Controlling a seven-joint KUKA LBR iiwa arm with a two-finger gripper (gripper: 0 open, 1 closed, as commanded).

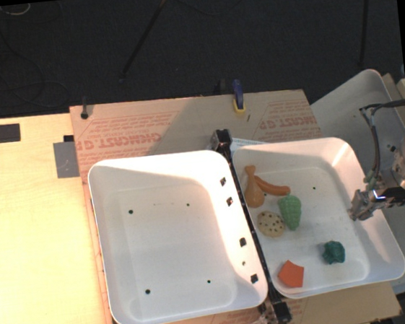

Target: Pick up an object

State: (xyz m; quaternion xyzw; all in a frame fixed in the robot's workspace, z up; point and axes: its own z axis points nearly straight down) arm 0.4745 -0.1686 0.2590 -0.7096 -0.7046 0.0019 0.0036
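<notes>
You have nothing picked yet, as far as this view shows. Going left to right: the left bin (124, 304), farthest from the gripper, bears no object you could go for, so your work lies in the right bin (388, 263).

There, well to the gripper's left, the tan drumstick-shaped toy (253, 190) lies against the orange sausage-shaped piece (274, 186), touching or overlapping it. Just below them sit the speckled cookie-like disc (270, 223) and, nearer the gripper, the green ridged object (291, 211), the two just beside each other. The orange block (291, 274) lies lower, near the bin's front rim. The dark teal lump (333, 252) is the closest thing to the gripper, below and to its left, apart from the rest.

The gripper (363, 204) hangs at the bin's right wall with no object between its fingers; you cannot tell from here whether it is spread or closed. In my judgement everything remains: choose a target, move over it, descend, close and lift.
</notes>
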